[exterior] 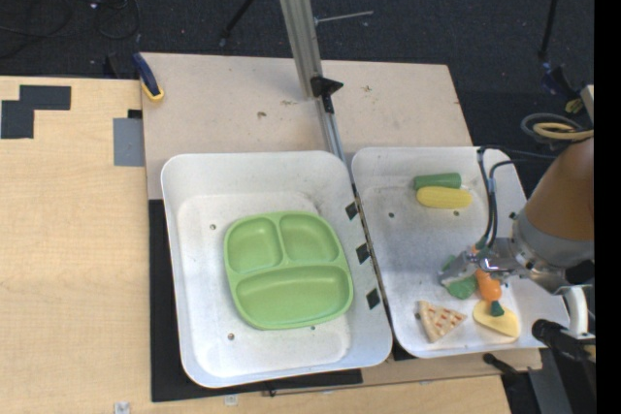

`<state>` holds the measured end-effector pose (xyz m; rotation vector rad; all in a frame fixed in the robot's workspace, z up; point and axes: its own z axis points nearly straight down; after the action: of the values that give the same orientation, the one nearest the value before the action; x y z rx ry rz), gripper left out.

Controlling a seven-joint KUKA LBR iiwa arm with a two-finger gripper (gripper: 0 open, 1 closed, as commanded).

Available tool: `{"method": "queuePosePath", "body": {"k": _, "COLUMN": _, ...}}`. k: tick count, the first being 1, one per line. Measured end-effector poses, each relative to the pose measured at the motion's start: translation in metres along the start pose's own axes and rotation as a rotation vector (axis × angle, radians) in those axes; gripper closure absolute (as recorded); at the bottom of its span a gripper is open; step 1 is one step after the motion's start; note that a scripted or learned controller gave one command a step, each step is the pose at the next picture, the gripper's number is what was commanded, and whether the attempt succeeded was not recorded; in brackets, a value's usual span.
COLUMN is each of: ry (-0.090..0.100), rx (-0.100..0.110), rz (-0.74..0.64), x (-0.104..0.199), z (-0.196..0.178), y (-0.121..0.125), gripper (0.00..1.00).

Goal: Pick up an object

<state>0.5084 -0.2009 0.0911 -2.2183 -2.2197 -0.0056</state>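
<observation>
The gripper (473,272) is low in the right bin (408,208), directly over a toy carrot (488,286) with its orange body and a green piece beside it, and I cannot tell how wide it stands or whether it has hold of anything. The carrot lies at the tips, just above the pizza slice (441,319) and cheese wedge (498,318). The corn cob (443,198) lies well apart, toward the far wall.

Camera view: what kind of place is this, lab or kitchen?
Most likely a robotics lab bench. Two white bins sit side by side, toy food such as a pizza slice lies in the right one, a metal post stands behind, and cables trail on the dark floor.
</observation>
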Motion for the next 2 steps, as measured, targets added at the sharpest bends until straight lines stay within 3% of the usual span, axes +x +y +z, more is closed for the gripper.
{"method": "queuePosePath", "body": {"k": 1, "ry": -0.004, "rx": -0.011, "rz": 0.002, "x": -0.002, "z": -0.014, "y": 0.003, "gripper": 1.00}}
{"method": "queuePosePath", "body": {"k": 2, "ry": -0.006, "rx": -0.002, "rz": 0.000, "x": -0.002, "z": -0.076, "y": 0.000, "gripper": 1.00}}
